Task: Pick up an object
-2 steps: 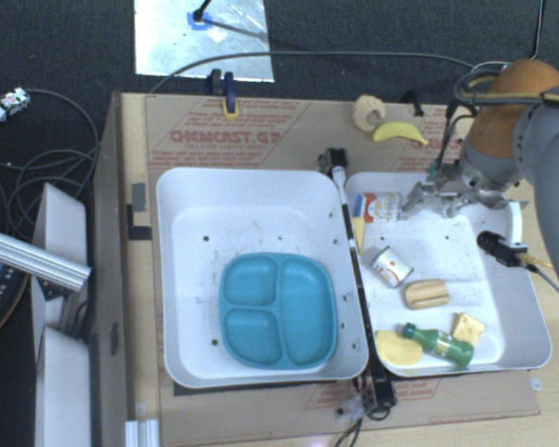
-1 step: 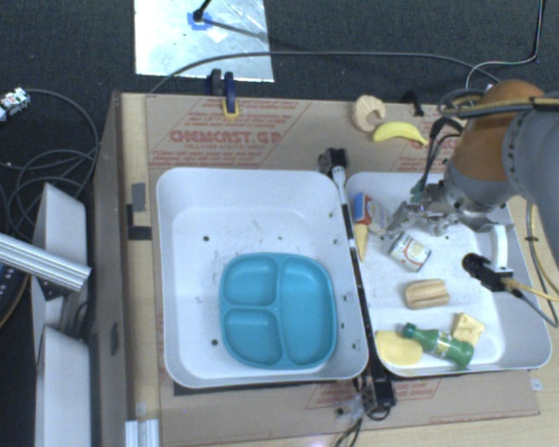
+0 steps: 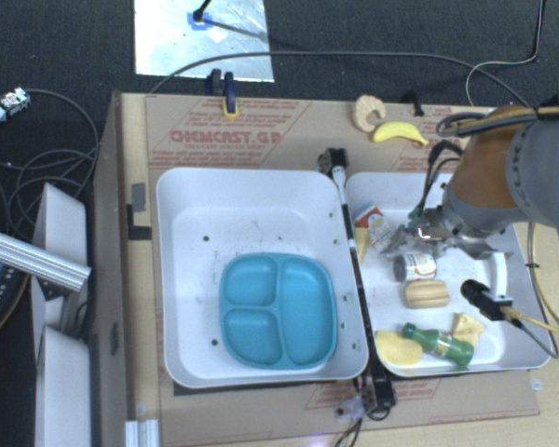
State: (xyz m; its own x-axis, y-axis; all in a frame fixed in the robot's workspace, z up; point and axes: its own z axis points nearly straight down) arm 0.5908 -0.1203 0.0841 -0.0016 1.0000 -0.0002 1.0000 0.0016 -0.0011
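near edge of the right bin (image 3: pixel 522 366): green bottle (image 3: pixel 438 342) across a yellow piece (image 3: pixel 397 347), bread roll (image 3: pixel 426 293) behind, then a small can (image 3: pixel 415 266) just below the gripper (image 3: pixel 417 236). risk: items crowd together, so a closing grip could nudge the can into the roll or catch the wrapper (image 3: pixel 382 234). jaw state cannot be told; nothing seen held

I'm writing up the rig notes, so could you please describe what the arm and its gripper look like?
The arm is a thick, rounded grey body with a wide orange band above the wrist. Dark cables loop around that band. The gripper is a small cluster of metallic and dark parts, too cluttered to make out finer detail.
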